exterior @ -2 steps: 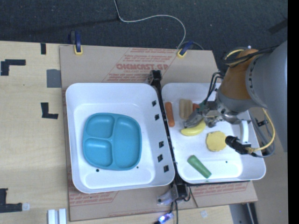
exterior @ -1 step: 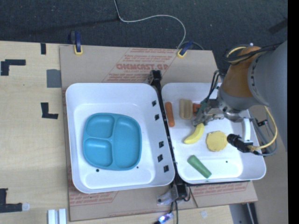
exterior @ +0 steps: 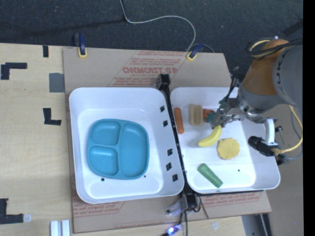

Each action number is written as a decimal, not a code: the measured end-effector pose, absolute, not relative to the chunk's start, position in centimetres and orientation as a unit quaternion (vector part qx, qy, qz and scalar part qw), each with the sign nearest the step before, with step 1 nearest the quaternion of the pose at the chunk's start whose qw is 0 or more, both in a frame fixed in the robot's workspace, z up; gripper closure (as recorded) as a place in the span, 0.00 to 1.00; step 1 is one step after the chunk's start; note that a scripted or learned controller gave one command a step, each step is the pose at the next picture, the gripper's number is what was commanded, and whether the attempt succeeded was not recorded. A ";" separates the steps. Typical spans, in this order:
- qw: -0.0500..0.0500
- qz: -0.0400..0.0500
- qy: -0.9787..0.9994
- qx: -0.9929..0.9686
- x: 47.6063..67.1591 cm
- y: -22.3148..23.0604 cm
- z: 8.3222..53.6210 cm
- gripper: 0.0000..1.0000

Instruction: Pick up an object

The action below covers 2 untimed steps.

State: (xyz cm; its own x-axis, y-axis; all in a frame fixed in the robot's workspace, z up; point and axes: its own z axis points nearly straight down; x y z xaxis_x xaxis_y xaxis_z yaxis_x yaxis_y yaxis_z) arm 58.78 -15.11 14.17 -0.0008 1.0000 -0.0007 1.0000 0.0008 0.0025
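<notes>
Two white bins are sitting side by side on the bench. The left bin [exterior: 78, 107] is holding a blue tray [exterior: 118, 149] with three compartments, lying flat near the bin's middle.

The right bin [exterior: 261, 178] is holding the loose things. An orange sausage [exterior: 178, 120] is lying along the bin's left wall, lengthwise. A tan block [exterior: 196, 114] is sitting just right of it, near the bin's top. A banana [exterior: 210, 137] is lying at a slant in the middle. A yellow disc [exterior: 228, 148] is sitting just right of and below the banana, close but apart from it. A green stick [exterior: 210, 175] is lying tilted near the bin's lower edge, well apart from the rest.

The arm [exterior: 268, 77] is reaching in from the right over the right bin. The gripper [exterior: 220, 116] is hanging just above the banana's upper end, with the tan block just beside it on the left and something small and red at its tip. Cannot tell from this angle whether it is touching the banana. Disc and green stick are lying below it, apart from it.

A white cable [exterior: 162, 19] is looping across the dark floor above the bench.
</notes>
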 end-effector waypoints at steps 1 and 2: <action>0.002 0.001 0.707 0.707 59.0 -16.0 19.0 1.00; 0.003 0.001 0.708 0.706 59.9 -16.0 25.1 1.00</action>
